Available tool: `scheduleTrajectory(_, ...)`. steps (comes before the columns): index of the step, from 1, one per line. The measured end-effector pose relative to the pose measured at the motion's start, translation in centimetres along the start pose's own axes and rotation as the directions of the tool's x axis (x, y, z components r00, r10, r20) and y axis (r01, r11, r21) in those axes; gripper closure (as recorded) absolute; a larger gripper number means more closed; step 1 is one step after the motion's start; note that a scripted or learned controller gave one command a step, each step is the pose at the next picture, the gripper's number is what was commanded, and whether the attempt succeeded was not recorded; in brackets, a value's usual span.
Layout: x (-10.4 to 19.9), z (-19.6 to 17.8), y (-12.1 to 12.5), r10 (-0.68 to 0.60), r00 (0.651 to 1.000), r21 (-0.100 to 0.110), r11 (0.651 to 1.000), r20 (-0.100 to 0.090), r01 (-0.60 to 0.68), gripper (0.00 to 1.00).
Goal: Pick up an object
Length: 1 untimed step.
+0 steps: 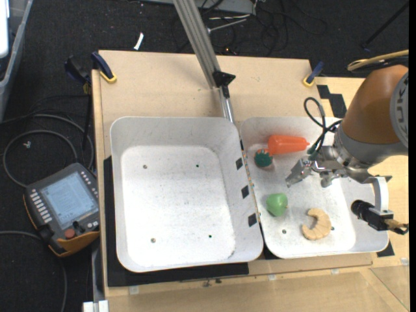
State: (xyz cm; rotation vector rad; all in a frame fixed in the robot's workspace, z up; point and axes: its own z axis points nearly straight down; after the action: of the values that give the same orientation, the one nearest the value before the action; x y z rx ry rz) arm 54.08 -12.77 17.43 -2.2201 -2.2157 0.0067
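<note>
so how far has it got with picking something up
Done: the arm has reached over the right bin. In hand: the gripper hangs above the bin floor with nothing seen between its fingers. Left: the whole grasp and lift. The orange carrot, green ball, small green piece and tan croissant all lie loose in the bin.

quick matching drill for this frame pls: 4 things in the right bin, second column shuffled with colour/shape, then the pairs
Things:
1. carrot
2. round piece by the carrot's left end
3. piece near the bin's middle
4. crescent piece

Descriptions:
A. light green, rounded
B. tan, curved
C. orange, long, lying near the bin's far side
D. dark green with a red spot

Pairs: 1-C, 2-D, 3-A, 4-B
</note>
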Motion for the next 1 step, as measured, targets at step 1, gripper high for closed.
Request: scheduleTrajectory(1, 1.0, 5.87, 0.09, -0.001, 1.0, -0.001, 1.0, -0.001, 0.001, 0.0)
